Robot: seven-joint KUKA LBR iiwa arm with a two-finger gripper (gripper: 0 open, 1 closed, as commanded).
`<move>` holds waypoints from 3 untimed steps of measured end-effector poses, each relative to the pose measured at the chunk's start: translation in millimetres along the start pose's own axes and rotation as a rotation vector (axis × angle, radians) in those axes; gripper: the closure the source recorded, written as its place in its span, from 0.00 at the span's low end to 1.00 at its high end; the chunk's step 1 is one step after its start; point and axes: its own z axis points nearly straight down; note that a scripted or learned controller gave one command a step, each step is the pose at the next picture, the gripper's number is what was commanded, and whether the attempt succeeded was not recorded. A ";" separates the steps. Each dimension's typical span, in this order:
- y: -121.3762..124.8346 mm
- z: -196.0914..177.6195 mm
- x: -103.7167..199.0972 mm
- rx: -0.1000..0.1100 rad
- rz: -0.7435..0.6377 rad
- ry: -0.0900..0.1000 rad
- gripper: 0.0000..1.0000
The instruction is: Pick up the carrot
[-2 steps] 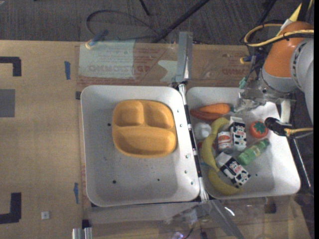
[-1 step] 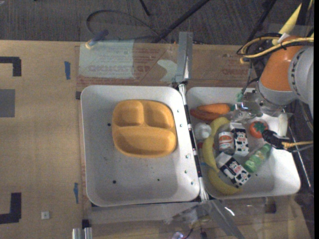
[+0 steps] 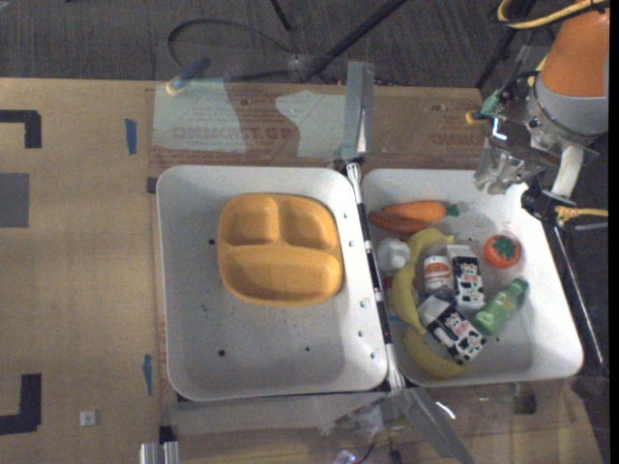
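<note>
Carrot [image 3: 418, 211]: lying on its side in the right bin [image 3: 556, 351], near the bin's far-left corner, green stem end pointing right; one only.
Gripper [image 3: 500, 174]: hovering over the far-right part of the right bin, up and to the right of the carrot — well apart from it, nothing between the fingers.
Finger state: pale fingers bunched and blurred against the white bin; impossible to tell whether apart or together.
Arm [image 3: 577, 61]: grey with an orange band, entering from the upper right, one.
Beside the carrot: a darker red-orange piece [image 3: 395, 225], chilli-like, touching the carrot's near side; one.
Bananas [image 3: 410, 276]: two, curved — one running down the bin's left side, the other [image 3: 432, 361] along the near edge.
Small cartons: three, black-and-white patterned, clustered mid-bin [image 3: 468, 280].
Small jar [image 3: 437, 274]: one, red label, just left of the cartons.
Tomato-like orange fruit [image 3: 502, 249]: one, right of the cartons, below the gripper.
Green bottle [image 3: 500, 306]: one, tilted, near the bin's right side.
White round item [image 3: 394, 254]: one, just below the carrot's tip.
Left bin [image 3: 193, 351]: one, holding one orange divided plate [image 3: 280, 249] with three compartments.
</note>
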 end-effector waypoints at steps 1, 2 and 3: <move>13.0 -21.7 -3.5 -0.001 -0.257 -0.001 1.00; 54.4 -13.4 -19.4 -0.003 -0.689 -0.001 1.00; 75.4 -72.4 -67.5 -0.006 -1.014 -0.003 1.00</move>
